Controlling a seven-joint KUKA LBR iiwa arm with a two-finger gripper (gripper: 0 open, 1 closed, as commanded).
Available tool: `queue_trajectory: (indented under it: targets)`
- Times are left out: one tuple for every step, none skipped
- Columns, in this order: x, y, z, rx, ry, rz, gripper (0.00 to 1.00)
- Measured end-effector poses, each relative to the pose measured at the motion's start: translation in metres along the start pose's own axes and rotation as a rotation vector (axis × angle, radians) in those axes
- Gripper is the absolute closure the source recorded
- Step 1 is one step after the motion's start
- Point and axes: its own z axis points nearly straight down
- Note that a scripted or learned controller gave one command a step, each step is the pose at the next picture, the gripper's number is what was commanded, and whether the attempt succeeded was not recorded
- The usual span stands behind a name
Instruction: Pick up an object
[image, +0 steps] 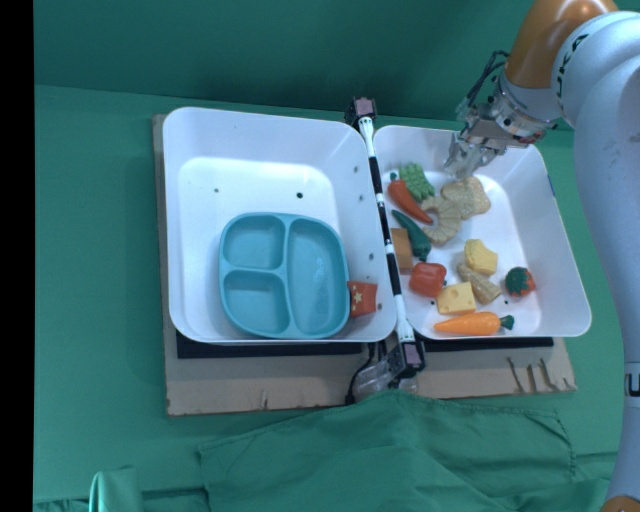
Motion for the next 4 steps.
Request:
queue_trajectory:
  targets:
    - [0.0, -0.001, 0.004, 0.004, -0.001, 0.0, 0.0]
    - [0.008, 0.001, -0.009, 0.004, 0.019, -0.004, 1.0]
    - [0.007, 0.001, -0.009, 0.004, 0.018, -0.003, 0.0]
    - [0.006, 0.003, -0.024, -0.005, 0.016, -0.001, 1.0]
